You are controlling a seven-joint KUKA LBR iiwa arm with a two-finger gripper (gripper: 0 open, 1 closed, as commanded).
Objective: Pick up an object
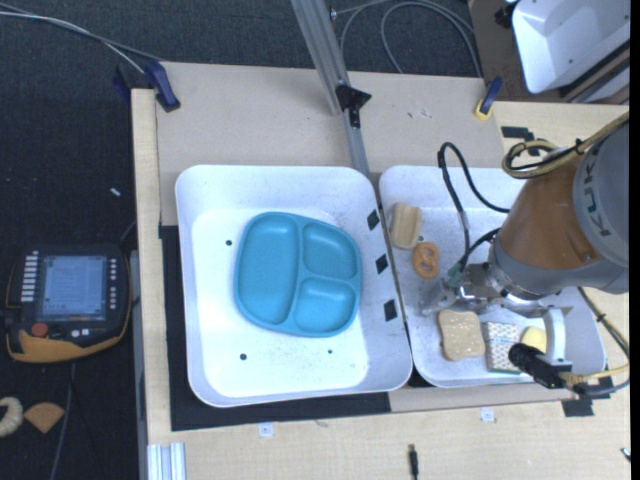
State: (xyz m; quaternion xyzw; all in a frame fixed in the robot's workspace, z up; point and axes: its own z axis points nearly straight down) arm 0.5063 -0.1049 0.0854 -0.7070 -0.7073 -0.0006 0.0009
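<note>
The desk [250,118] carries two white bins, a left bin [200,368] and a right bin [410,183], and two blue clamps, a left clamp [160,85] and a right clamp [488,96], at its upper corners. In the left bin lies one blue plate [297,271] with three compartments. In the right bin four loose things can be counted: one tan bread piece [405,225], one brown pretzel [426,260], one toast slice [462,336] and one patterned packet [500,340]; one handheld screen [70,293] lies off the desk at the frame's left.

Dark carpet floor [60,168], with a thin pale cable [60,26] running across it top left. Pale wooden bench [250,118], blue clamp [160,84] at back left corner, aluminium post [314,28] at back edge. Teach pendant [68,298] on floor, left.
</note>
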